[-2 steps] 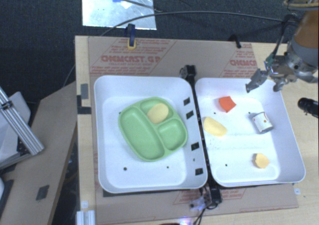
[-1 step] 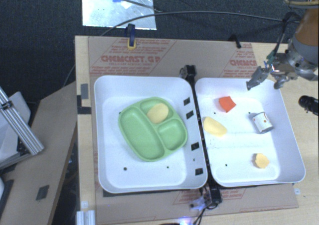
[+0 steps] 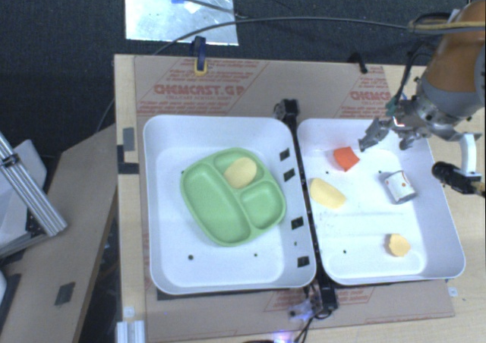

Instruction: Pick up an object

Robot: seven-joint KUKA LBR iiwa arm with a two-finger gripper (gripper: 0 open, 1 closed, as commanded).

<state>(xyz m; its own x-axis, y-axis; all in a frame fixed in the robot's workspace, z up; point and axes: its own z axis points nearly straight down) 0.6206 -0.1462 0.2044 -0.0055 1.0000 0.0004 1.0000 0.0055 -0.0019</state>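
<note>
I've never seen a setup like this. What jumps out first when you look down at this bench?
The bright green divided plate in the left bin stands out most, with a yellow lump in one of its compartments. In the right bin lie an orange block, a pale yellow piece, a small silver object and a small yellow piece. The arm's gripper hangs over that bin's far edge, near the orange block.

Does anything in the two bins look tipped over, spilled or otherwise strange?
Nothing looks spilled or damaged. The small metal can in the right bin lies on its side rather than upright. The green divided plate in the left bin sits rotated at a slant, with a yellow piece in one compartment.
</note>
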